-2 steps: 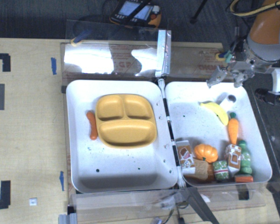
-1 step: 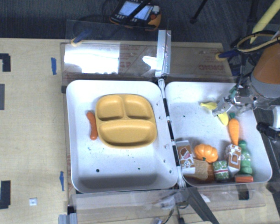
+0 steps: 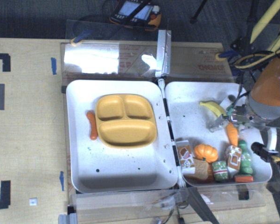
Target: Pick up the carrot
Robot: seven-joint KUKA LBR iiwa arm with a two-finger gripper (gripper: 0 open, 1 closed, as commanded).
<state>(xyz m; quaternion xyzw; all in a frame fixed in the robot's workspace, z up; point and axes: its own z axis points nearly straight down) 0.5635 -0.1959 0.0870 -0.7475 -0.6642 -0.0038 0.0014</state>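
Note:
The carrot (image 3: 232, 135), a short orange cone, lies in the right bin (image 3: 189, 97) near its right side, pointing toward the front. My gripper (image 3: 228, 121) hangs right over the carrot's far end, at the end of the grey arm with the orange band (image 3: 269, 85). Its fingers (image 3: 216, 123) stand apart, one on each side of that end, so it is open and not closed on the carrot.
A banana (image 3: 212, 108) lies just left of the gripper. A small pumpkin (image 3: 206, 151), food packets (image 3: 185, 155), a green can (image 3: 220, 170) and a green bottle (image 3: 245, 158) crowd the bin's front. The left bin (image 3: 79, 106) holds a yellow divided plate (image 3: 126, 120) and a sausage (image 3: 92, 125).

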